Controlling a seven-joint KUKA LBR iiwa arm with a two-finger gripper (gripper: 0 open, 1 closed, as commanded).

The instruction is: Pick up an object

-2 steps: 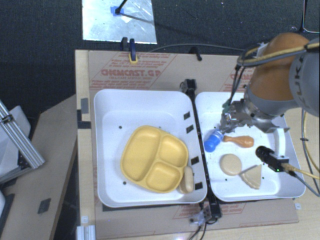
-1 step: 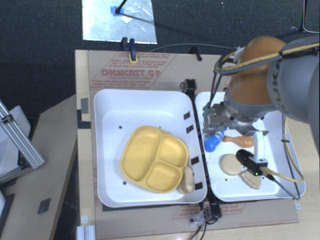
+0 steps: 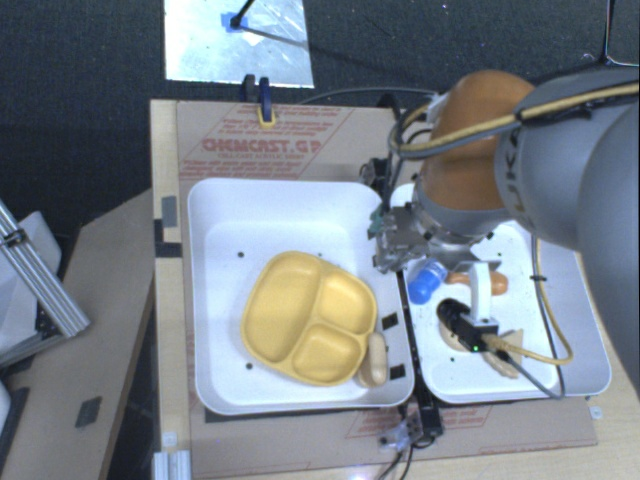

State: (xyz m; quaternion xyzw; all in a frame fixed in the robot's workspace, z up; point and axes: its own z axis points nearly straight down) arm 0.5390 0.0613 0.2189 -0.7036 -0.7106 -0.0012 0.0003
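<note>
Over the wall between the bins: hand, low, at the left edge of the right bin. I cannot tell whether it is open or closed, and nothing shows in its grip.
Likely target: blue piece, lying in the right bin just beside the hand, to its lower right.
Handling: it looks like small moulded plastic, so probably light, stiff and smooth. It may roll or skid away if pinched off-centre. It is unlikely to be fragile.
Hold: across its rounded body at the widest part. Its exact pose is too small to make out.
Neighbours: orange piece and tan piece, further right in the same bin, near the blue piece but apart from it.
Left bin: yellow plate with three compartments. A beige lump touches its lower right edge.
Writing: "CHEMCAST GP" in red on the brown sheet under the bins. The smaller print below it is unreadable.
</note>
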